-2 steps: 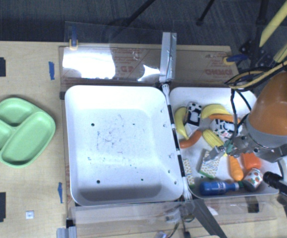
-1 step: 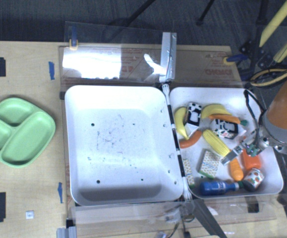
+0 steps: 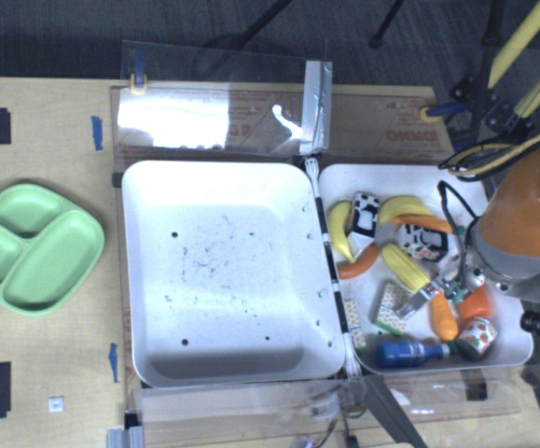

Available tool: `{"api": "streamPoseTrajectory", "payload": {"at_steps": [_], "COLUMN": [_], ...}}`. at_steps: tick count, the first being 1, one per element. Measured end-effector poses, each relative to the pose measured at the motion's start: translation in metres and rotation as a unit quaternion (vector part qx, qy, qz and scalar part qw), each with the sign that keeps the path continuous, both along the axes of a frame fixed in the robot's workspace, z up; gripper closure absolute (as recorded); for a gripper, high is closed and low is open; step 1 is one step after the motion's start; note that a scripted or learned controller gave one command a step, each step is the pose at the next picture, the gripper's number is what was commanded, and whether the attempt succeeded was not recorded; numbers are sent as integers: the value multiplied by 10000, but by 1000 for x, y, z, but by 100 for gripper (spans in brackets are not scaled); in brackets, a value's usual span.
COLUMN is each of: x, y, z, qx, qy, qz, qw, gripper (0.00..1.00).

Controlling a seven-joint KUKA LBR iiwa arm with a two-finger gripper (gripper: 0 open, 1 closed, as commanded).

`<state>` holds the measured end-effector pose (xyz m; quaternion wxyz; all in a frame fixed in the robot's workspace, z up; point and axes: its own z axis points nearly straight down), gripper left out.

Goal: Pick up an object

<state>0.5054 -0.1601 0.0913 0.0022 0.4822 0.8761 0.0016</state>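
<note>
Nearest the camera, a blue marker (image 3: pixel 408 351) lay along the right bin's (image 3: pixel 512 360) front wall. Beside it sat carrots (image 3: pixel 444 317), corn (image 3: pixel 405 267) and bananas (image 3: pixel 340 229). Nothing looked lifted yet; the gripper (image 3: pixel 435 287) hovered among them, its state impossible to tell.

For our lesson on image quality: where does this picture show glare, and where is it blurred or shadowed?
Camera view: bright glare on the clear panel behind the left bin; soft shadow along that bin's near wall; the orange-banded arm is blurred at the right; the green plate is evenly lit.
</note>
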Motion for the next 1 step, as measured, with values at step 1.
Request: {"api": "streamPoseTrajectory", "payload": {"at_steps": [1], "x": [-6], "y": [1], "z": [6], "qx": [-20], "qy": [-44], "qz": [-214], "qw": [9998], "gripper": [0]}}
